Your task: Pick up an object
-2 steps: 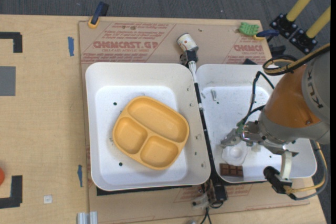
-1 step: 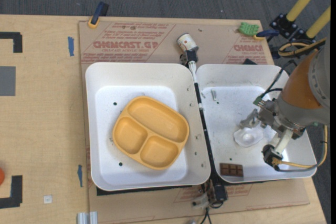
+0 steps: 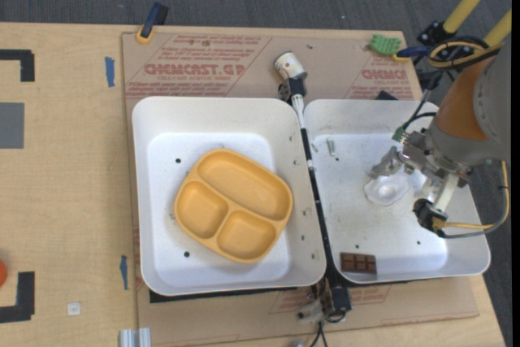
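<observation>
The right bin (image 3: 455, 260) is the place to watch. Low over its floor, toward the side nearest the arm, sits a small clear thing, a glass or clear plastic cup (image 3: 385, 189) by the look of it, pale and see-through so that the white of the bin shows through it. It has a rounded, faintly shiny rim and seems to lie tipped over, though its outline is too faint to be sure. The gripper (image 3: 388, 171) is right on top of it: one metal finger (image 3: 382, 168) slants down at the cup's upper edge and appears to touch it. Whether the cup sits between the fingers I cannot tell, and I cannot tell how far the jaws are spread either, since the wrist body covers most of them from this angle.

Behind the gripper rises the grey arm with its orange band (image 3: 459, 106), coming in over the bin's far right wall, with a yellow cable looping beneath the wrist.

Inside the same bin, down by its near rim and well apart from the cup, lies a small brown chocolate-bar piece (image 3: 357, 262), flat and scored into squares.

Just beside the right bin, sharing the middle divider, is the left bin (image 3: 154, 175). A yellow divided plate (image 3: 233, 204) with three compartments lies flat in its middle.
</observation>
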